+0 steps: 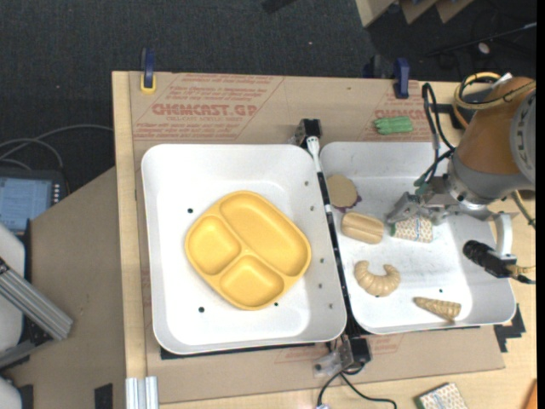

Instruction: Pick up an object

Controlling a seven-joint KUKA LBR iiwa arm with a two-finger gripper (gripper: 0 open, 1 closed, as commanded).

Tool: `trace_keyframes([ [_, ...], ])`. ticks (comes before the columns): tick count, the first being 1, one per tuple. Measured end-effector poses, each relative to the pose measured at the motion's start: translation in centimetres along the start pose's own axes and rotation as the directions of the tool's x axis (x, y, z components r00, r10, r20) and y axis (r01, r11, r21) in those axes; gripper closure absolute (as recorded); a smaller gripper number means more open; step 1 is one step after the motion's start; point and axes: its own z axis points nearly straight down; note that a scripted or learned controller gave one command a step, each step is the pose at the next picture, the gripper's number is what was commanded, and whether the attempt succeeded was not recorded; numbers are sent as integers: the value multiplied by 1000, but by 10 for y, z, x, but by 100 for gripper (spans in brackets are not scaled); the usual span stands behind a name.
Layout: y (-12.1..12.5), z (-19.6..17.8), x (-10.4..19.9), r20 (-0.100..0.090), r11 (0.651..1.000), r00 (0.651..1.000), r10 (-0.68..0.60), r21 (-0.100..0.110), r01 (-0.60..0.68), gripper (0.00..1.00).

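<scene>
My gripper (418, 215) is low in the right bin (485, 267), at its upper middle, and it looks open. A small patterned block (415, 229) lies right under it, between the spread fingers, resting on the bin floor. Left of it lies a tan bread roll (362, 227), with a round brown disc (342, 192) at the bin's top left. A croissant (377, 279) lies lower down, and a cone (438, 308) rests near the front wall.
The left bin (170, 186) holds a yellow divided plate (246, 250). A green object (393, 126) lies on the bench behind the right bin. Cables and the arm's orange band (487, 139) hang over the right bin's far right corner.
</scene>
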Motion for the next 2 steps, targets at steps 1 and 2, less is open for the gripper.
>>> trace_keyframes([
  [1,8,0,12,-1,1000,1000,-9,-8,9,0],
  [2,8,-11,12,0,1000,1000,-8,-11,8,100],
])
